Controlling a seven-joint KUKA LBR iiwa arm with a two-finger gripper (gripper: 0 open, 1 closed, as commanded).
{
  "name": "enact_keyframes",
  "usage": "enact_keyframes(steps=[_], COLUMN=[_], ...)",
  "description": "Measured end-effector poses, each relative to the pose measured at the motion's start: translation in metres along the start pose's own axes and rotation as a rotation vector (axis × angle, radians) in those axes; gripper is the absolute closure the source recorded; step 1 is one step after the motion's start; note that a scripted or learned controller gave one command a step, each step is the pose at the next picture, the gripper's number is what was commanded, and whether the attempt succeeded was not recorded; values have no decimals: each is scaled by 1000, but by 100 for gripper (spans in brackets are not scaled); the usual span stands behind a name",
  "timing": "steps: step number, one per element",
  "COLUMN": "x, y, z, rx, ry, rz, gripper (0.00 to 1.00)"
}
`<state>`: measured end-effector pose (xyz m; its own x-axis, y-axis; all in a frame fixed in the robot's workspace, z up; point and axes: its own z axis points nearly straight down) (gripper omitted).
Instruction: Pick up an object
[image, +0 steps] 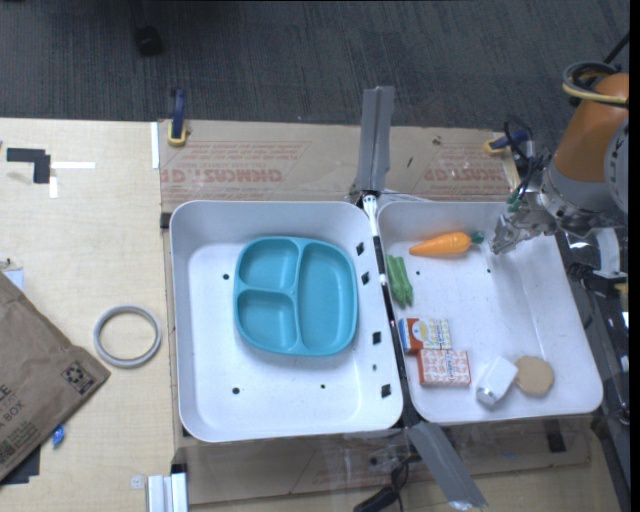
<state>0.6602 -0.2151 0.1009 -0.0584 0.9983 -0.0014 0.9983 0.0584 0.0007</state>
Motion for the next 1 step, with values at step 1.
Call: enact_keyframes(steps=[1], x=[3], y=[1], z=[0], rx=[2], ry=[5], rz=[-3], gripper=[0])
